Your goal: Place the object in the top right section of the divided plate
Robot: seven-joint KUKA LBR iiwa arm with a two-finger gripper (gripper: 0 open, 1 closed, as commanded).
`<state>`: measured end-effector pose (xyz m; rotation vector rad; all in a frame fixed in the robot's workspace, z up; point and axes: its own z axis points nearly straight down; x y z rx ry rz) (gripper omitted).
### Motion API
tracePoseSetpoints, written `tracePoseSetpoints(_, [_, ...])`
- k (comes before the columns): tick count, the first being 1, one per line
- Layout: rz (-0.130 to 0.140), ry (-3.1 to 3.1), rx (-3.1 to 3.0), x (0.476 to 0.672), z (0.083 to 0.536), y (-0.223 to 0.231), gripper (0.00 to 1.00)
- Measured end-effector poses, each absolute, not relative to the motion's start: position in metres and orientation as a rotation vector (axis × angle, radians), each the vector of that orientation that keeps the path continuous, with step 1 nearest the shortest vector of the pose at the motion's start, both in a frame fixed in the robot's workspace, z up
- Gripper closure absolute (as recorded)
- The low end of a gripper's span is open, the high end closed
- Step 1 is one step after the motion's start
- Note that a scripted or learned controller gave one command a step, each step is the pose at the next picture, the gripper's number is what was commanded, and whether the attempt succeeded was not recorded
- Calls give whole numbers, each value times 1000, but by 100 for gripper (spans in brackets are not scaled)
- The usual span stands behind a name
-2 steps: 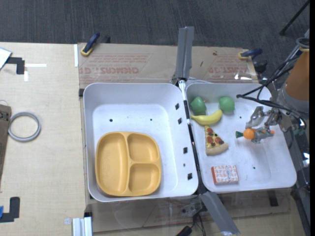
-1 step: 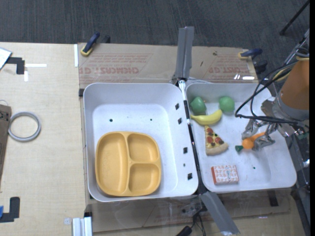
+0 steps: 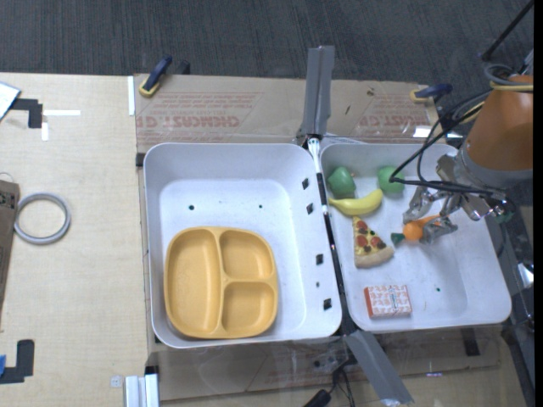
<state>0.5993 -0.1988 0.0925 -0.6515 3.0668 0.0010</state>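
A robotics lab: two white bins (image 3: 161, 227) sit clamped on a cardboard-covered worktop (image 3: 76, 312) over dark carpet (image 3: 212, 15), a tape roll (image 3: 38, 218) left of the bins, loose cables (image 3: 441, 134) at their right edge.

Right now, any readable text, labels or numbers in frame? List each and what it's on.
Red print on the cardboard sheet behind the bins: upside down and blurred, not readable.
Same red print on the cardboard at right: not readable.
Red-and-white box in the right bin: printing too small to read.
Nothing else carries text.
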Motion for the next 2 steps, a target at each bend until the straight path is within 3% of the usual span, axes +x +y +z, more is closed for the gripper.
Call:
tracePoseSetpoints(1, [-1,2883,-1230,599,93,-221,100])
tracePoseSetpoints(2, [-2,2594,-1759,643,104,-221,100])
